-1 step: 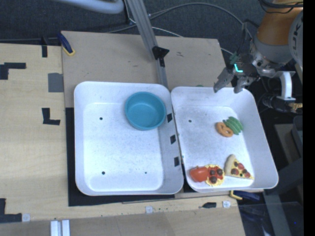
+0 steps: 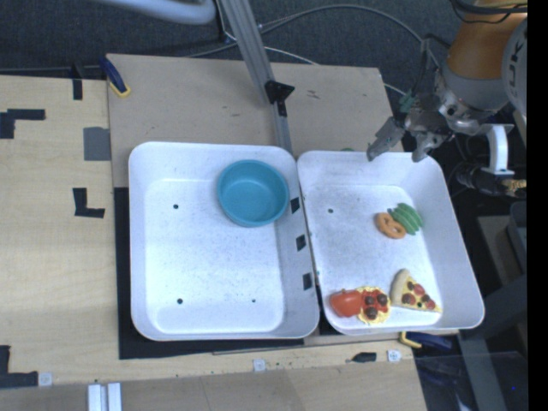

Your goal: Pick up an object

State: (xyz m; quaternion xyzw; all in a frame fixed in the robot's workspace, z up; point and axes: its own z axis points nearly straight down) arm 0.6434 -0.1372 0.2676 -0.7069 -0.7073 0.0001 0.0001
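Note:
My gripper (image 2: 397,148) hangs over the far edge of the right bin (image 2: 342,221), its two fingers spread apart and open with nothing between them. Well below it in that bin lie an orange pretzel-shaped toy (image 2: 390,225) touching a green toy (image 2: 408,217). At the bin's near edge sit a red tomato-like toy (image 2: 346,302), a round yellow piece with red dots (image 2: 373,305) and a pizza slice (image 2: 413,294). A blue bowl (image 2: 252,193) rests in the far right part of the left bin (image 2: 171,264).
A slanted grey pole (image 2: 257,54) comes down to the gap between the bins. Cables run across the dark floor behind the bench. Black clips sit along the divider between the bins.

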